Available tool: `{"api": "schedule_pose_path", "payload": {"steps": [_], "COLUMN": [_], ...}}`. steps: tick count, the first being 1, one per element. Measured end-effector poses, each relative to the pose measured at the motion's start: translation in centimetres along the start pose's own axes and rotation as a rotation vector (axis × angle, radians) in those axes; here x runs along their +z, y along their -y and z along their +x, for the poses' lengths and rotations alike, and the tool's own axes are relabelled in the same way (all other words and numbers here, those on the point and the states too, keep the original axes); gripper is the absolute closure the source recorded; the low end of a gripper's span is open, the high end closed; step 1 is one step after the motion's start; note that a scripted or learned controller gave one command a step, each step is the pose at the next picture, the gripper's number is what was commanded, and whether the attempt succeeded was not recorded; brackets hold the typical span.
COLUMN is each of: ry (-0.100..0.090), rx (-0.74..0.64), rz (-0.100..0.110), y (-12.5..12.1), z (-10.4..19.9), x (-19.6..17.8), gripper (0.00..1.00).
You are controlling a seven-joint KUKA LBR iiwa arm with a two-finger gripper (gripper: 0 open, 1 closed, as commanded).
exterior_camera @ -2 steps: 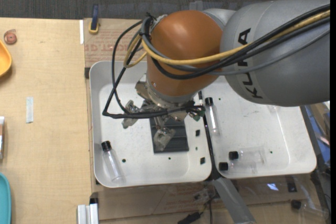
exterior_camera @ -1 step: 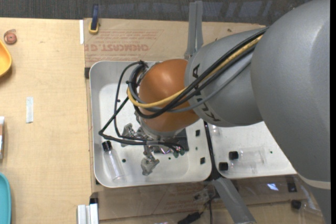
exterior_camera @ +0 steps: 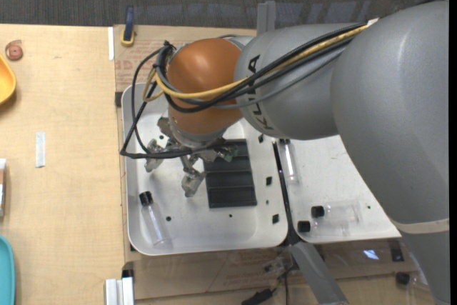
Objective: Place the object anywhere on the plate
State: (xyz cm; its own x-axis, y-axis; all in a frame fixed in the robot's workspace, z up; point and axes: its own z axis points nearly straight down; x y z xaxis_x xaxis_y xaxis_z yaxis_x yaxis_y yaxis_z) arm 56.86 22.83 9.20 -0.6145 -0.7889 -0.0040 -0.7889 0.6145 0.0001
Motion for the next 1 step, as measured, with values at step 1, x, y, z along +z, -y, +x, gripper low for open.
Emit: {"api": "schedule_pose_path", "payload": {"steps": [1], "ry": [0.005], "rx": [0.006], "rz": [0.0], "y": [0.14], "z": [-0.04], "x": [-0.98], "gripper": [1.0]}}
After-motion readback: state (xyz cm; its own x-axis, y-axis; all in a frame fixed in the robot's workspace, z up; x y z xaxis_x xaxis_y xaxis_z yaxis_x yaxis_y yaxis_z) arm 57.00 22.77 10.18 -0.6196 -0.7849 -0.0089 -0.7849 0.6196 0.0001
